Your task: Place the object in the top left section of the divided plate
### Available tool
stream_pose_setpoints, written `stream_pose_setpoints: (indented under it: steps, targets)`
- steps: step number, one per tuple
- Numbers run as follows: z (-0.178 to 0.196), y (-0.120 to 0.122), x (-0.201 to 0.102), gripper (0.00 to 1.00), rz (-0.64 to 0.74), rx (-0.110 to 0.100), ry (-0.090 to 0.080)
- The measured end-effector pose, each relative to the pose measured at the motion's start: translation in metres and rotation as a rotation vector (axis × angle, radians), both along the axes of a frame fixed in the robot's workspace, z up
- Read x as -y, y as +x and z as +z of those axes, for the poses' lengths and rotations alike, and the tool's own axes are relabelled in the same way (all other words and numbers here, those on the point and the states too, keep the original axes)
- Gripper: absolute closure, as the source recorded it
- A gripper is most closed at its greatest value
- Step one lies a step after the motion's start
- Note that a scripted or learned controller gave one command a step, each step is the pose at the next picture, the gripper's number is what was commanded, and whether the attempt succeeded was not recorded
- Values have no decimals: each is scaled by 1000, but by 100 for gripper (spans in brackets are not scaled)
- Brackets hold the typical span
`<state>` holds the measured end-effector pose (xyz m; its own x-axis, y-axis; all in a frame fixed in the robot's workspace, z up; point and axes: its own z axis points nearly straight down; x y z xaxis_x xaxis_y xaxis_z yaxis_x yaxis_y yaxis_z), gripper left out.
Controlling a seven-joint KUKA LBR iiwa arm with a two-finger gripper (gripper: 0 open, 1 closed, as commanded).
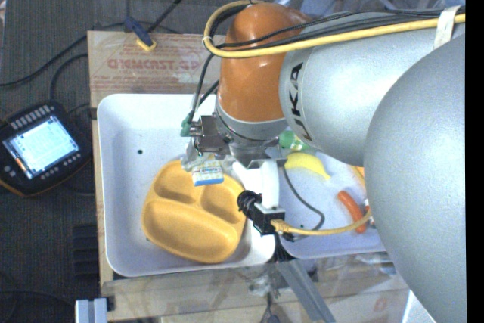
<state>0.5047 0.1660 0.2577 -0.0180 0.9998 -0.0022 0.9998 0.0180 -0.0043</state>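
Note:
A yellow divided plate (189,215) lies in the left white bin (128,155), toward its front right. The plate's raised ridges split it into sections. My gripper (206,166) hangs over the plate's top edge, just above its upper sections, under the orange wrist band (253,72). The wrist housing and cables cover most of the gripper. A small blue and white piece (208,178) shows at its lower end, over the plate; I cannot tell whether it is a held object or part of the gripper.
The right bin (325,238) holds a yellow banana-shaped toy (306,164), a green item (287,140) and an orange sausage-shaped toy (352,204). The grey arm covers most of that bin. A pendant with a lit screen (41,147) lies left of the bench.

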Motion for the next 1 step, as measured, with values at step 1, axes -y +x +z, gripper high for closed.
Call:
stream_pose_setpoints:
  steps: [1]
  targets:
    - [0,0,0,0,0,1,0]
